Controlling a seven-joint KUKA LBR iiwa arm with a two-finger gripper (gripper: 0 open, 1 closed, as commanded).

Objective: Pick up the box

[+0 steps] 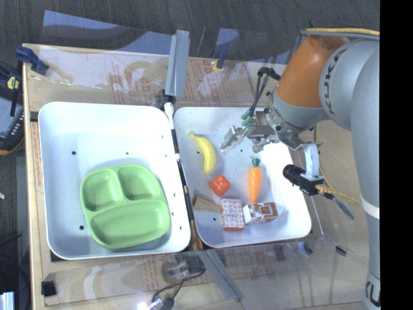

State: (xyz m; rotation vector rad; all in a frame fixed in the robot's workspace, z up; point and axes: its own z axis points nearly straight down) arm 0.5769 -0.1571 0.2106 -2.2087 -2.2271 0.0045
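Observation:
A small red-and-white box (232,214) lies near the front edge of the right bin (293,202). A second small carton (262,212), white and brown, lies right beside it. My gripper (243,142) hangs over the back middle of the right bin, well behind both boxes and just behind the carrot (255,179). It stands open, with nothing between its fingers (228,139).
The right bin also holds a yellow banana (206,152), a red pepper-like toy (220,185) and a brown wedge (204,204) near the dividing wall. A green divided plate (126,206) sits in the left bin (58,141).

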